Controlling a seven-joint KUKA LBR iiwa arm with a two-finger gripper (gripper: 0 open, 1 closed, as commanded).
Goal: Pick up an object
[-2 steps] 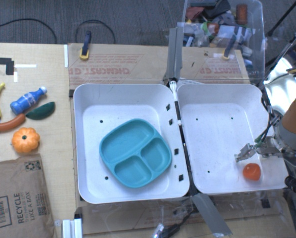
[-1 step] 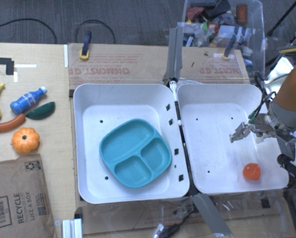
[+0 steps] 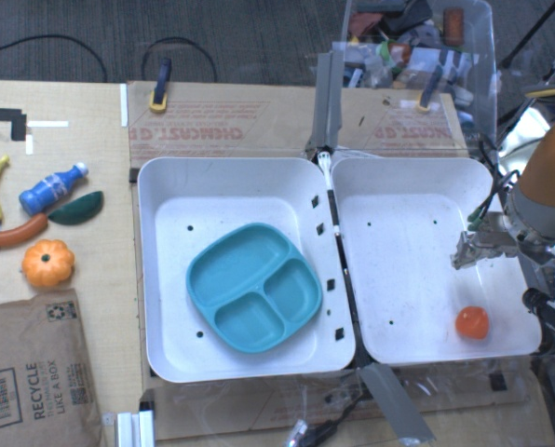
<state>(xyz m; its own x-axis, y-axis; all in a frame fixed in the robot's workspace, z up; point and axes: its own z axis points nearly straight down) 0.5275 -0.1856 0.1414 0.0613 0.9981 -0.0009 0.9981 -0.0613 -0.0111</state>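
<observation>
camera view | cardboard (image 3: 31,371) reads "RECYCLE" | board (image 3: 203,119) print, perhaps "CHEMCEL", upside down

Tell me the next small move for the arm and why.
Probably shift the pincer toward the near edge of the right white bin until it sits above the small round orange ball, then descend. The ball lies alone near that bin's near right corner, apart from the pincer.

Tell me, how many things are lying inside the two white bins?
2. A blue divided tray lies in the left bin, and a small orange-red ball sits near the front right corner of the right bin, below the tool. The arm could hide something small.
</observation>
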